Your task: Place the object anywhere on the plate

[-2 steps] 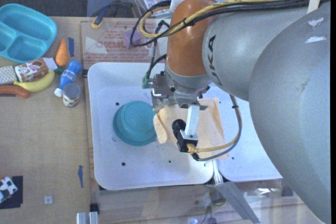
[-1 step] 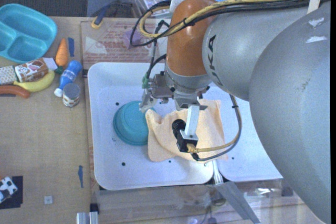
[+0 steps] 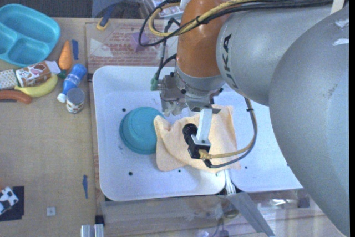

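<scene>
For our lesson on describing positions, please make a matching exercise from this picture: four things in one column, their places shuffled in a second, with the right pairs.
Things
1. plate
2. cloth
3. carrot
4. tray

Places
A. at the view's upper left corner of the bench
B. in the white bin, partly under the arm
C. on the bench, next to the blue bottle
D. in the white bin, on the cloth's left in the view

Pairs: 1-D, 2-B, 3-C, 4-A

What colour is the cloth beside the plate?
The cloth is pale yellow-orange, clearest in the camera view, lying against the teal plate.
</scene>
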Tool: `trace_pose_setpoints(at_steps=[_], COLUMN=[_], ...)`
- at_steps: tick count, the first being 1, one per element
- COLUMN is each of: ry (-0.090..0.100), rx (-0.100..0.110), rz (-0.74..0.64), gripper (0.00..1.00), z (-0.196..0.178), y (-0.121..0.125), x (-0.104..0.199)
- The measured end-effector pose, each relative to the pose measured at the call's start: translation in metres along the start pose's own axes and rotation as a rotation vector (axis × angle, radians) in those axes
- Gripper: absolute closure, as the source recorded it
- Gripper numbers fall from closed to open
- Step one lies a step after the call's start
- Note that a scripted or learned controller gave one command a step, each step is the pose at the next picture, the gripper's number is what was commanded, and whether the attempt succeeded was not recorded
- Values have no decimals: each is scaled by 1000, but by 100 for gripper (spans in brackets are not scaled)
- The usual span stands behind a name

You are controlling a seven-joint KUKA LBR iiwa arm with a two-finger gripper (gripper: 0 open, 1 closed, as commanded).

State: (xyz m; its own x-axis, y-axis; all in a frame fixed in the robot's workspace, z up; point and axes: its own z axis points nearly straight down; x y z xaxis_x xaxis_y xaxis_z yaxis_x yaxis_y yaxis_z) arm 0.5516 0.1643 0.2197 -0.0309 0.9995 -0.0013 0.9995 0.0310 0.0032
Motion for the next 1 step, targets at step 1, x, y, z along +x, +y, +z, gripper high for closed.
trace_pose_setpoints(at_steps=[1], ry=[1], rx=[6], rz=[-5], gripper=[100], z=[35], y=[21], x=[-87])
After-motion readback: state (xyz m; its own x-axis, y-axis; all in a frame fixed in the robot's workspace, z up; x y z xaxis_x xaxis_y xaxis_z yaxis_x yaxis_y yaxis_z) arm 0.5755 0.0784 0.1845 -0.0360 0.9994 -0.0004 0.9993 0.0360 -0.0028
